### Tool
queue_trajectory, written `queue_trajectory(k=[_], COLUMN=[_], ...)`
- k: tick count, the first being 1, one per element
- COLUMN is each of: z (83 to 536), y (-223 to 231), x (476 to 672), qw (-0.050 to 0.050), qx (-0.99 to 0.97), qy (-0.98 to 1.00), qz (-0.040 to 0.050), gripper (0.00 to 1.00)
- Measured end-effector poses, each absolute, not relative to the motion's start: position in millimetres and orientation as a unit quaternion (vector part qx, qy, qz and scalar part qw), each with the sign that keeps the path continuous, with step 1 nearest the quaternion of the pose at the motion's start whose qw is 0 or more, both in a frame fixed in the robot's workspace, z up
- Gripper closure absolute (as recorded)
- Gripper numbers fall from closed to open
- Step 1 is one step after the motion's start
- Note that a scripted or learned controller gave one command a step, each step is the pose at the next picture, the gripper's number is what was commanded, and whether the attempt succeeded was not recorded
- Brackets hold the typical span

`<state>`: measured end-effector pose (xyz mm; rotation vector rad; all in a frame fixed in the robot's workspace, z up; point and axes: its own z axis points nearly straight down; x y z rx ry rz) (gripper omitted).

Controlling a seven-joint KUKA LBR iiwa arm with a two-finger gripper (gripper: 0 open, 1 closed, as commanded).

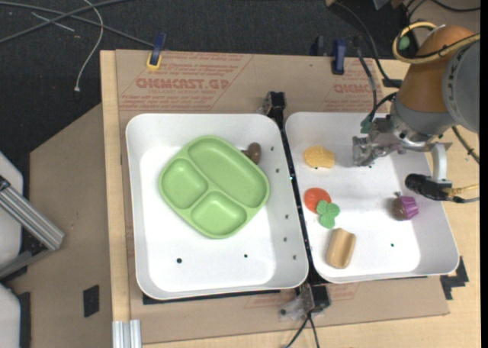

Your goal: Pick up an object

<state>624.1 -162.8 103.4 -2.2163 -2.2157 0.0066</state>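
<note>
In the right bin [427, 259] lie a yellow lemon-like piece [319, 158], a red tomato with a green top [320, 204], a tan bread-roll cylinder [341, 248] and a small purple object [406, 207]. My gripper [370, 148] hangs over the upper part of this bin, to the right of the yellow piece and apart from it. I see nothing between its fingers. A small brown object [253, 153] rests in the left bin by the green tray.
A green three-compartment tray [214, 185] lies tilted in the left bin [152, 255]. A black divider runs between the bins. Blue clamps [157, 49] hold the cardboard at the back. The grey arm with orange band [427, 72] enters from the right.
</note>
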Motion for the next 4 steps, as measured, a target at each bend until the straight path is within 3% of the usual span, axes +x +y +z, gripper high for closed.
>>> queue_trajectory(k=[1, 3, 4], z=[120, 238, 252], y=[-163, -160, -160], x=[627.1, 626.8, 627.7], qw=[-0.001, -0.004, -0.002], qx=[-0.707, -0.706, -0.707], qy=[-0.707, -0.708, -0.707], qz=[-0.0007, -0.0023, -0.0011], gripper=[1.00, 1.00, 1.00])
